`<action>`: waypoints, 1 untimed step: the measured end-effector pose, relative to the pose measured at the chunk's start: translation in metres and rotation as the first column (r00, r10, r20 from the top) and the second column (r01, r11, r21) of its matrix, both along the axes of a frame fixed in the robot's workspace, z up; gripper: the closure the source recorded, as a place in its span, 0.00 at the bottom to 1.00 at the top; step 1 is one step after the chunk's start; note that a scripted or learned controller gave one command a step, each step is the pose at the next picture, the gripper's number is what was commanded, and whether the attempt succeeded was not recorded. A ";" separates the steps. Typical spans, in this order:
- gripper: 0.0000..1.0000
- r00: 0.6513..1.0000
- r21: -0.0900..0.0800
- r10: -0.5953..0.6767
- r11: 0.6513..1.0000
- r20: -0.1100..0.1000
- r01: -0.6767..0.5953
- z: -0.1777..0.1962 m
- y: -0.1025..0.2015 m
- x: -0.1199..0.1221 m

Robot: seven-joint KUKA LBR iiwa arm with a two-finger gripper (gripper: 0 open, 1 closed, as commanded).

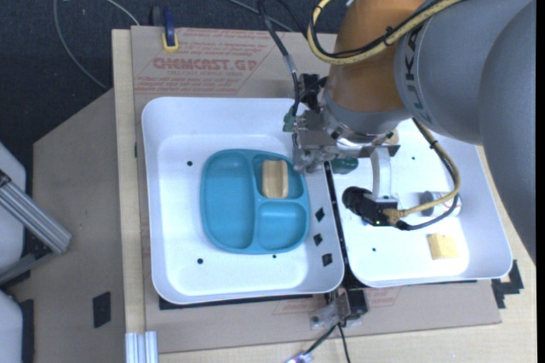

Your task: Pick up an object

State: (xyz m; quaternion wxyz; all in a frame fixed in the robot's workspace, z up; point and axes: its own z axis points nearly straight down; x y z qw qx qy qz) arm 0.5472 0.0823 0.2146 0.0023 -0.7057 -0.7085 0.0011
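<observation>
My gripper (pixel 308 155) hangs just beyond the blue divided tray's (pixel 213 208) upper right corner, over the seam where the two white bins meet. Whether it is spread or closed I cannot tell, since my own wrist hides it, and I see nothing held in it.

The tray lies flat in the left bin (pixel 170 182). A tan wooden block (pixel 273 178) lies in the tray's small upper right compartment, just beside my gripper. The tray's other compartments show bare blue.

Well to the right of the tray, in the right bin (pixel 477 216), a small yellow block (pixel 444 246) lies near the lower edge. Between that block and the tray, a black cable end (pixel 366 206) dangles from my wrist above the bin floor.

My orange band (pixel 375 20) sits above and to the right of the tray.
</observation>
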 end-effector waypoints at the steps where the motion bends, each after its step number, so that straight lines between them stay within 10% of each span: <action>1: 0.00 1.000 -0.001 -0.003 1.000 0.002 0.003 0.000 -0.002 0.001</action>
